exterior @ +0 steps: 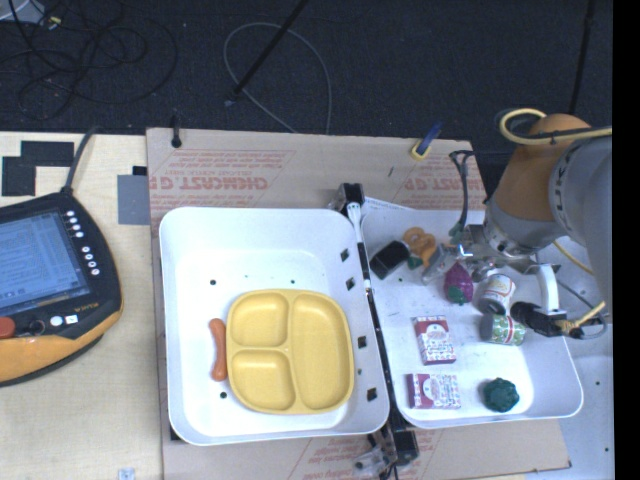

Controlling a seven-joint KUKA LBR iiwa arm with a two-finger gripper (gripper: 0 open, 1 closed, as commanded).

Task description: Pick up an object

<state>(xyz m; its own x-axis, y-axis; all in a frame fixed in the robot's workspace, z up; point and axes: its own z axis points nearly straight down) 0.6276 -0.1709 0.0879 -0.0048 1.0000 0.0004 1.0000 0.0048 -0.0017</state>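
The gripper hangs low in the right bin, near its far edge, over a purple object; I cannot tell its grip state. Best bet: centre squarely on that object, clear of the neighbouring can.

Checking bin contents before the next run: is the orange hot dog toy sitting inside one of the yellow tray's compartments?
No. The orange hot dog lies on the left bin floor, just outside the yellow tray, along its left edge.

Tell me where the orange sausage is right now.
The orange sausage lies in the left bin, against the left edge of the yellow divided plate.
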